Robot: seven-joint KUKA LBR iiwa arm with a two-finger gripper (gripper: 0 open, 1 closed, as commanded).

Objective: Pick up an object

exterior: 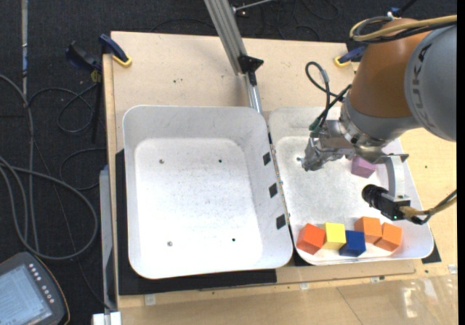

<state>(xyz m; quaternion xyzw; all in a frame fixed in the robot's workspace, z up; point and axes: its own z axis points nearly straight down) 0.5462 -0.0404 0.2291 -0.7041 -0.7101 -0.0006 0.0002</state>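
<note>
The arm's claw (311,158) hangs over the right bin (290,134); whether it is released or clenched cannot be told. A pink block (362,166) lies beside it. Orange, yellow and blue blocks (335,234) cluster along the bin's near edge.

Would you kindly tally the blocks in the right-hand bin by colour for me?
Orange blocks: 3
Yellow block: 1
Blue block: 1
Pink block: 1, lying apart from the row, beside the arm
Total: 6 blocks, all in the right bin
</note>
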